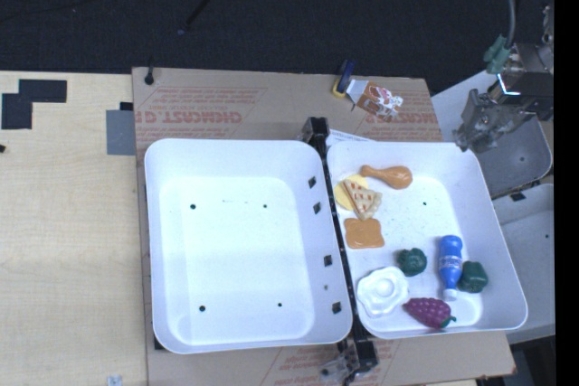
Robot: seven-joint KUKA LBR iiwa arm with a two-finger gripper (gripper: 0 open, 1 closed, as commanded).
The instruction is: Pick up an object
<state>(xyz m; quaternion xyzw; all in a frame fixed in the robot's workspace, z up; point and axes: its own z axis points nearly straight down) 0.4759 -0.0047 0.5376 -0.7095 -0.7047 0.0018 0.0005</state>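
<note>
The gripper (477, 124) hangs at the upper right, just outside the far right corner of the right bin (507, 285), and whether it is released or clenched cannot be told; nothing shows in its grasp. All the objects lie below and to its left inside that bin. Nearest to it is the toy drumstick (387, 175), with the waffle slice (359, 197) and the orange toast (364, 234) beyond and lower. Farther down sit a dark green piece (412, 261), the blue bottle (450, 258), a second green piece (472, 277), the fried egg (382, 292) and the purple grapes (428, 312). The left bin (163, 240) lies well to the gripper's left on the counter (63, 240).
</note>
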